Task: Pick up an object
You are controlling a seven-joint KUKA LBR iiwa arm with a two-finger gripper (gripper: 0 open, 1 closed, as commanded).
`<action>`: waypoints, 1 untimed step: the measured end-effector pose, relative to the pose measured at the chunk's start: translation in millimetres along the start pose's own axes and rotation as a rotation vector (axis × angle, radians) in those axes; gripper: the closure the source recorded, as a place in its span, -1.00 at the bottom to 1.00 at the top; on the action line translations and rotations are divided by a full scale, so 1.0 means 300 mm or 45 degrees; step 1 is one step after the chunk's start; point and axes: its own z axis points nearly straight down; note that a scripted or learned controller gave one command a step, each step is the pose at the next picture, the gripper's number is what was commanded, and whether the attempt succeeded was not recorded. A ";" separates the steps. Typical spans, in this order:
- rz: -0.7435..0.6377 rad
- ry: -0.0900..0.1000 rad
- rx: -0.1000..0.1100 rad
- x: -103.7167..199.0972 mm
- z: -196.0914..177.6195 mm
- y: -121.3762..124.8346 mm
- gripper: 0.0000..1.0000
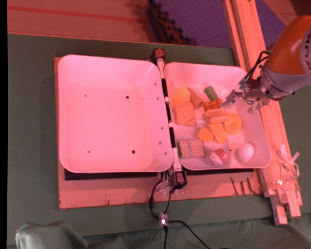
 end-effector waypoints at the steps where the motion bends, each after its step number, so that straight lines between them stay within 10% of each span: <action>1: 0.000 0.000 0.000 0.000 0.000 0.000 -1.00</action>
